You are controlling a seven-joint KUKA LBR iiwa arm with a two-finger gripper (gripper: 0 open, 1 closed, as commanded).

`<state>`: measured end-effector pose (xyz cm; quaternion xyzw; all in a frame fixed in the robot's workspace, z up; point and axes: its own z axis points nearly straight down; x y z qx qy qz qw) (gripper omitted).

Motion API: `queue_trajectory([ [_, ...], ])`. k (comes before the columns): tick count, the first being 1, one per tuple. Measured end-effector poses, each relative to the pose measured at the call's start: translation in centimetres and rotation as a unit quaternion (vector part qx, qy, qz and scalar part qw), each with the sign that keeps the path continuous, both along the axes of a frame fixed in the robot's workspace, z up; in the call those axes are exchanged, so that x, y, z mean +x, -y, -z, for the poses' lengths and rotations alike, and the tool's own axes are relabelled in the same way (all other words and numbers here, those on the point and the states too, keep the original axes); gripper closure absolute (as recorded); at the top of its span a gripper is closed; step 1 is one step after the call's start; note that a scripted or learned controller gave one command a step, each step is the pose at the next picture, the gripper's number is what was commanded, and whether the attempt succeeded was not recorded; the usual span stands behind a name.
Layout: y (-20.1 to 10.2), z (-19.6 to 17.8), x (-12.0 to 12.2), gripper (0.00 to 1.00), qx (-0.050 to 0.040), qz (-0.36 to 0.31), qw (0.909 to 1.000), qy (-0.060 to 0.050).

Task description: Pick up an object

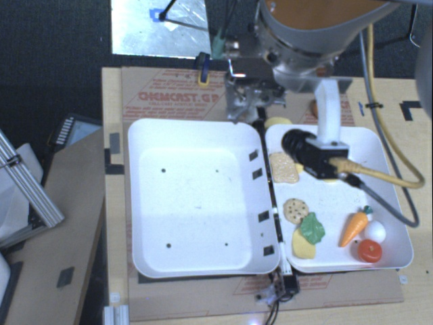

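End effector (255,114) over far rim btwn bins; grip state can't tell. Toy foods lie in right-hand bin (331,198). I'd centre over carrot (354,227), grip across its narrow width, descend straight

Single fixed camera above the surface (111,107), looking down at a slant. Medium-close framing: left bin (196,202) and right bin (338,205) both fully in frame, side by side. Arm (318,12) enters upper right, close to lens, large. Dark floor (47,46) beyond far edge.
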<state>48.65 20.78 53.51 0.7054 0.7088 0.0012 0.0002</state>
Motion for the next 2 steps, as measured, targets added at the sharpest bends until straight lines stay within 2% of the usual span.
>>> queue_trajectory([
  [2,-1.93,-0.01,0.01,1.0,-0.0001,0.0,1.0,0.0],
])
